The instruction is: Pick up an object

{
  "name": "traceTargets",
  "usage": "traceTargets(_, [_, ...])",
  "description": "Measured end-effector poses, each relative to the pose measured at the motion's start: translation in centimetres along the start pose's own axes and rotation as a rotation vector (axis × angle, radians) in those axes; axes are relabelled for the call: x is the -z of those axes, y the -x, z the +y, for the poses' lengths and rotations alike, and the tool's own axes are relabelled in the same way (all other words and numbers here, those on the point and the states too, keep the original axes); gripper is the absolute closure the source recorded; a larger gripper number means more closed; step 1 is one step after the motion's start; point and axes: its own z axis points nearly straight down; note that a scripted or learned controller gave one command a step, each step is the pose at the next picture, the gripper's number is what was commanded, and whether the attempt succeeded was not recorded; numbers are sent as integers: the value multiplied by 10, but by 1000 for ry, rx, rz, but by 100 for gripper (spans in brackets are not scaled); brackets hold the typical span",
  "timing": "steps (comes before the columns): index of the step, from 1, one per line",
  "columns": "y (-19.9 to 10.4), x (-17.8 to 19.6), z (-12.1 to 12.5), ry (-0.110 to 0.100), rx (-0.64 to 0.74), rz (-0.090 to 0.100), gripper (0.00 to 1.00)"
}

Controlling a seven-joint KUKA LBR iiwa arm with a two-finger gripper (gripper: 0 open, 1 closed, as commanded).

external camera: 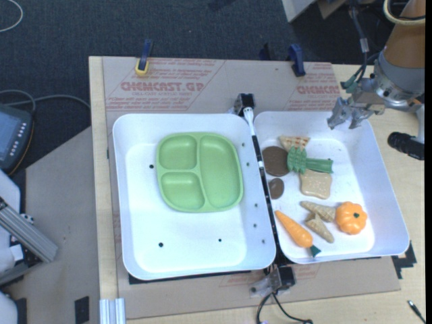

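end effector [349, 115]: above right bin's [385, 181] far edge, grip state impossible to tell | nearest object: green toy [305, 161], lying down-left of it, long axis roughly crosswise | others beyond, nearer front rim

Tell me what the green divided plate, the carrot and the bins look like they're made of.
Green divided plate: likely moulded plastic, matte, one even pale green with soft rounded ridges.
Carrot: probably a plastic toy, uniform bright orange, smooth, slight sheen.
Bins: apparently thin formed plastic, glossy white, rounded corners and a lipped rim.
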Motion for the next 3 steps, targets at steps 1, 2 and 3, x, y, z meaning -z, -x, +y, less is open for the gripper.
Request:
traceTargets(1, [-50, 13, -3, 2, 1, 1, 100])
traceTargets(2, [-96, 8, -5, 0, 0, 0, 100])
traceTargets(3, [-145, -2, -25, -2, 0, 0, 100])
